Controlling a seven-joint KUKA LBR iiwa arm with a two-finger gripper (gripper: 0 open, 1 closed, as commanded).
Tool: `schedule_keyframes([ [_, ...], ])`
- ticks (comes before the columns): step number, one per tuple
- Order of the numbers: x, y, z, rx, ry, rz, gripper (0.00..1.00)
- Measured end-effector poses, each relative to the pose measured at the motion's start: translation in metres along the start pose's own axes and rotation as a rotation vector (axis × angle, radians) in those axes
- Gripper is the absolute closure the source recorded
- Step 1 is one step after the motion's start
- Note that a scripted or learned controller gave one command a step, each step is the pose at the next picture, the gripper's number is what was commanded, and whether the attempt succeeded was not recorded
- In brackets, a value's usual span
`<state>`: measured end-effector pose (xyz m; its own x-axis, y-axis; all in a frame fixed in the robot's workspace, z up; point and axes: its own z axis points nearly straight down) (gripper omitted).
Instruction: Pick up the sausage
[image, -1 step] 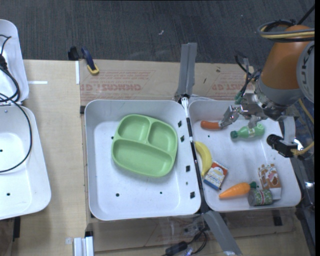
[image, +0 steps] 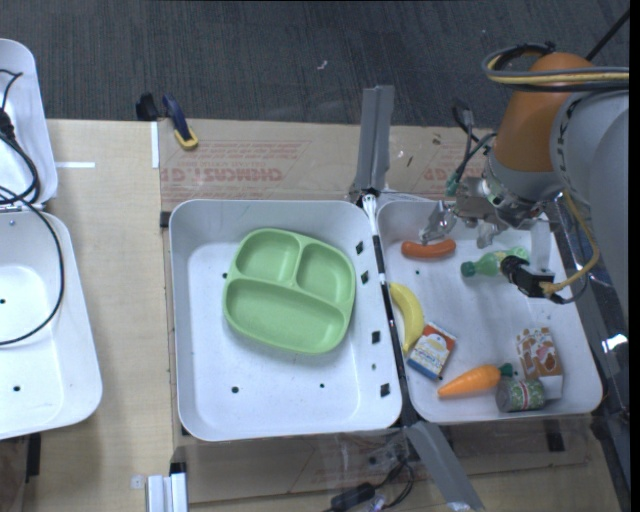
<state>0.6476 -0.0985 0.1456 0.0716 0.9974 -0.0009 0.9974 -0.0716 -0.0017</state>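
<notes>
A big white bin (image: 190, 330) fills the middle of the picture, and a green plate (image: 290, 290) with three parts lies flat in it, toward its upper middle. Just to the right is a second white bin (image: 585, 385), and the two bins touch along a grey bar. Down the left side of this right bin lies a yellow banana (image: 405, 312), and a small snack box (image: 431, 353) sits just below it, touching its lower end. The sausage (image: 428, 249) is red-orange and lies flat near the upper left of the right bin. The gripper (image: 443, 222) is right above the sausage, with one finger tip close to its top, but the sausage is not between the fingers. I cannot tell if the pincer is spread or pressed together. To the right of the sausage lies a green bottle (image: 488, 265). Lower down are an orange carrot (image: 470, 381), a small can (image: 521, 393) and a little packet (image: 537, 350), close together in the lower right corner.
</notes>
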Motion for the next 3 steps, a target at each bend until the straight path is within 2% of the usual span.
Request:
schedule_keyframes([
  [1,0.0057,-0.0083,0.0547,0.001,0.0,0.002,0.0],
  [2,0.0047,-0.0083,0.0456,0.002,-0.001,0.004,1.0],
  [3,0.0046,-0.0083,0.0456,0.002,-0.001,0.005,0.0],
])
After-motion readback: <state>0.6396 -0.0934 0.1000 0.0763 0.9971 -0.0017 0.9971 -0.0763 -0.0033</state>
